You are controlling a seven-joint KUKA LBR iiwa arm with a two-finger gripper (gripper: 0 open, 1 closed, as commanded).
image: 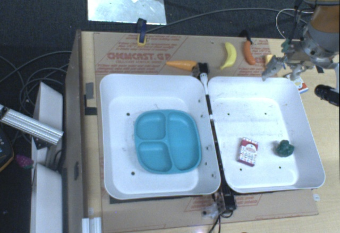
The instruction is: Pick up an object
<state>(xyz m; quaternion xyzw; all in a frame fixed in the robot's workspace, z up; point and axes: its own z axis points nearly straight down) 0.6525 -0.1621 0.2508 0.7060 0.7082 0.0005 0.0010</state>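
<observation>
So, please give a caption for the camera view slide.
Hand above the right bin's far corner; red packet and green toy inside.

The gripper (284, 67) is seen above the far right corner of the right bin (265, 96). Open floor is left below and inward of it; a red box (247, 151) and green lump (285, 148) lie well beyond, near the bin's front.
</observation>
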